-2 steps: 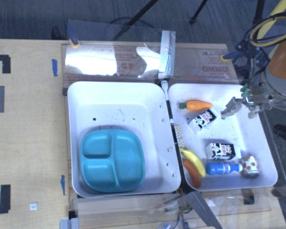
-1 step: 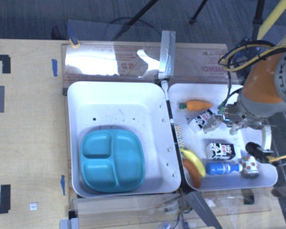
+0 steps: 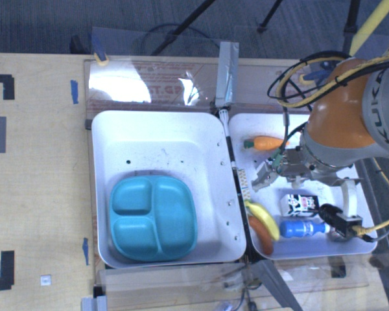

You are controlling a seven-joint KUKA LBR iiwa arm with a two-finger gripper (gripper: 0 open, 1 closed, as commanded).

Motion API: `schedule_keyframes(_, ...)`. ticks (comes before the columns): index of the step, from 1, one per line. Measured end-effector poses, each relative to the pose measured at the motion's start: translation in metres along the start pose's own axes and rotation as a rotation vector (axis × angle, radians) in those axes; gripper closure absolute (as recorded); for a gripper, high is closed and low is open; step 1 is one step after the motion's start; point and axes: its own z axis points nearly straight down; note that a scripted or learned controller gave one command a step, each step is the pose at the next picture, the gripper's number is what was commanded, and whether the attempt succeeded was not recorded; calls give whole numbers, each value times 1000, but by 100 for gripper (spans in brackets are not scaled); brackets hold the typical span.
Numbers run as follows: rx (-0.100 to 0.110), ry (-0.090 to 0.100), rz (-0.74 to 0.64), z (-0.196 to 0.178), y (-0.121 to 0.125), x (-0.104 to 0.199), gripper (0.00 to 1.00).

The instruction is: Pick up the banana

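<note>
We see the curved yellow banana [image 3: 262,219] lying untouched near the front left corner of the shallow white right-hand bin [image 3: 356,248], beside a blue plastic bottle [image 3: 303,228]. Our grey two-finger tool [image 3: 267,174] hovers above the bin, just behind the banana and apart from it, holding nothing; how wide it stands we cannot tell. We judge the descent, grasp and lift all remain

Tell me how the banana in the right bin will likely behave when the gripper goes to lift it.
The banana looks smooth and curved, so it may rock or swivel if pinched off-centre. It lies against the right bin's left wall, touching a reddish item and near the blue bottle, so it may be nudged sideways. It is probably light and stiff.
</note>
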Motion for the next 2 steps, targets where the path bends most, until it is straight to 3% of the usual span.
schedule_keyframes(1,1,-1,16,16,-32,61,0)
schedule_keyframes(2,-2,-3,160,15,74,64,0)
